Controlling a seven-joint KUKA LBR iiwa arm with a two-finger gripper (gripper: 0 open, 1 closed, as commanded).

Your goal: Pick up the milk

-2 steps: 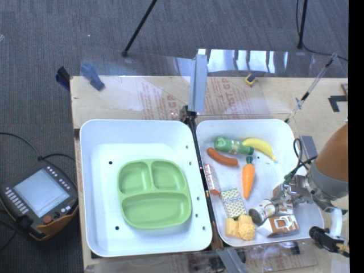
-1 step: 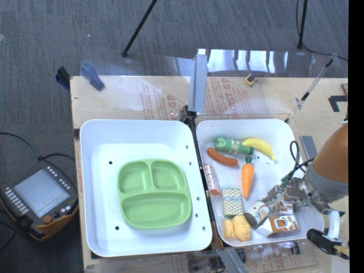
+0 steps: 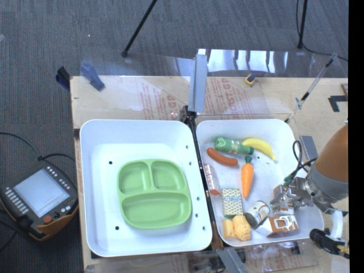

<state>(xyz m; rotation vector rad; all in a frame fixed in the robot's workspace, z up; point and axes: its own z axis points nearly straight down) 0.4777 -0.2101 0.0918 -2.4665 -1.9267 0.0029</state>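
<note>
place: you're looking at a robotics lab
floor: grey carpet (image 3: 68, 21)
stands: tripod legs (image 3: 141, 21)
controller: teach pendant (image 3: 38, 201) on the floor
bench: two white bins (image 3: 94, 152), toy food

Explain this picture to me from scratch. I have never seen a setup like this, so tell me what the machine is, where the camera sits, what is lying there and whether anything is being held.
One camera hangs above a bench and looks down at a slant. The bench carries two shallow white bins side by side. The left bin holds a green divided plate. The right bin holds toy food: a green bottle, a banana, a sausage, a carrot, corn, a small can and, near the front right corner, a small orange and white carton that looks like the milk.

The machine is a robot arm, grey with an orange band, reaching in from the right. Its grasping tool sits just above the carton. Nothing can be seen held in it, and the picture is too coarse to tell more.
</note>
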